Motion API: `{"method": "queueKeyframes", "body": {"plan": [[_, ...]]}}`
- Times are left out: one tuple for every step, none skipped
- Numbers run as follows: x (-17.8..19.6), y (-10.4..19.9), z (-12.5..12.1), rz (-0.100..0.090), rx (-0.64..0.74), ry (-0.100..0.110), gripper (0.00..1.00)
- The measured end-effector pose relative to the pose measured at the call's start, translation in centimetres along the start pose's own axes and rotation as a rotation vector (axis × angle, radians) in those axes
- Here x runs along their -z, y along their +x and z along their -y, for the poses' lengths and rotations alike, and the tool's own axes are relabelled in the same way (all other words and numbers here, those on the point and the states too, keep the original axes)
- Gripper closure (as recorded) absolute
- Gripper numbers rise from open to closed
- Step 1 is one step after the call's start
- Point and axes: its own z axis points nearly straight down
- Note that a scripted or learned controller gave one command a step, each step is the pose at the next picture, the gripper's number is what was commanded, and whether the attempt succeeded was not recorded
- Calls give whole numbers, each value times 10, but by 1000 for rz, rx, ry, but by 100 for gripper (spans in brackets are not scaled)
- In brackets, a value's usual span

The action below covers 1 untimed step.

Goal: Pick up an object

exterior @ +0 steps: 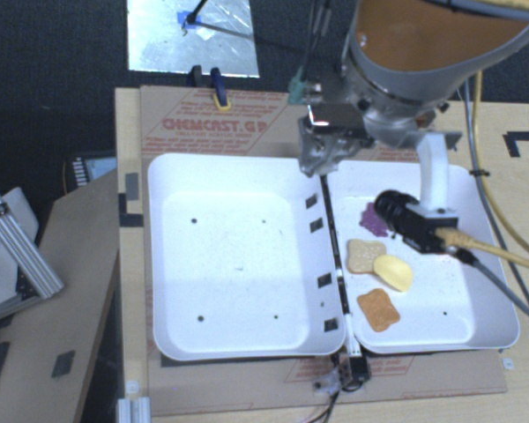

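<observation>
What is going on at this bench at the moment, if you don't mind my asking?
The grey arm reaches in from the right, set to pick up an object. Its gripper hangs above the far end of the divide between the two white bins, away from the objects. A purple piece, a pale tan piece, a yellow oval and an orange-brown square lie in the right bin, none grasped yet.

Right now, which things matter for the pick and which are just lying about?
For the job:
gripper, over the divider at the far end
right bin, holding a purple scrap, pale slice, yellow lump, orange square

Lying about:
left bin
foil sheet
cardboard
clamp
metal rail
</observation>
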Motion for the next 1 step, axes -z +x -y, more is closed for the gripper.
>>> {"method": "queueKeyframes", "body": {"plan": [[38, 38, -52, 2, -3, -1, 100]]}}
